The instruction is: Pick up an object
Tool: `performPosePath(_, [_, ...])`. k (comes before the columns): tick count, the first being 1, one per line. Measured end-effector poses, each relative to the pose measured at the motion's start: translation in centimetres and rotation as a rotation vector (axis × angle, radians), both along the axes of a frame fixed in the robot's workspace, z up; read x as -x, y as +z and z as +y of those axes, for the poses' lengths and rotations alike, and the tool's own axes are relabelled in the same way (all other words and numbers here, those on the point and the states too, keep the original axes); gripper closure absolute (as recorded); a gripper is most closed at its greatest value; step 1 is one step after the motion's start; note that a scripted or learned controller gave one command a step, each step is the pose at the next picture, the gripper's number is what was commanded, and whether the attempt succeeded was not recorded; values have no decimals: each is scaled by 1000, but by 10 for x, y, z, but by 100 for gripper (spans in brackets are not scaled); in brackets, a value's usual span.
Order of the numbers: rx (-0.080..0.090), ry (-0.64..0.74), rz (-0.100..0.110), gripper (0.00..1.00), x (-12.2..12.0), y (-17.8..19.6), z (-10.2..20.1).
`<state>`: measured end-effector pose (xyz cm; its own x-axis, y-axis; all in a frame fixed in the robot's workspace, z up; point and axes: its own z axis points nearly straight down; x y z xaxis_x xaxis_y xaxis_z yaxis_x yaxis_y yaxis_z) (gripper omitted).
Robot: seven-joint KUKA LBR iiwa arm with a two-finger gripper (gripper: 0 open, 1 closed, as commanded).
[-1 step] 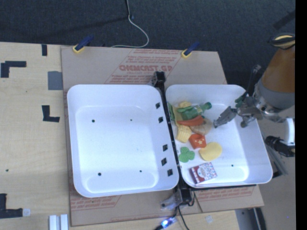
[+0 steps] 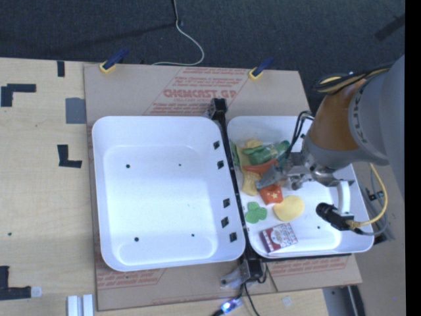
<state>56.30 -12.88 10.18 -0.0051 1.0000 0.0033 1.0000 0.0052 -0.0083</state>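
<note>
Two white bins side by side on the bench (image 2: 39,196), seen from above at a slant. Left bin (image 2: 105,176) bare inside apart from small dark dots. Right bin (image 2: 355,242) crowded: a green-and-yellow wrapper (image 2: 258,151) at the top, an orange-red block (image 2: 271,193) near the middle, a green leaf shape (image 2: 256,210), a yellow lump (image 2: 289,208), a red-and-white packet (image 2: 279,237) near the front edge. Claw (image 2: 281,175) down among the pile, just above the orange-red block. Cannot tell how wide the claw stands, nor whether anything sits in it. Judged so: reach made, grasp unproven, lift still to come.
</note>
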Motion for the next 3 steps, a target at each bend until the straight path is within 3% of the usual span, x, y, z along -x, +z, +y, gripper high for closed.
performPosePath(1, [2,-3,-4,100,-1,15,-3])
performPosePath(2, [5,-5,-8,100,4,-18,8])
performPosePath(3, [4,2,-17,100,-40,89,56])
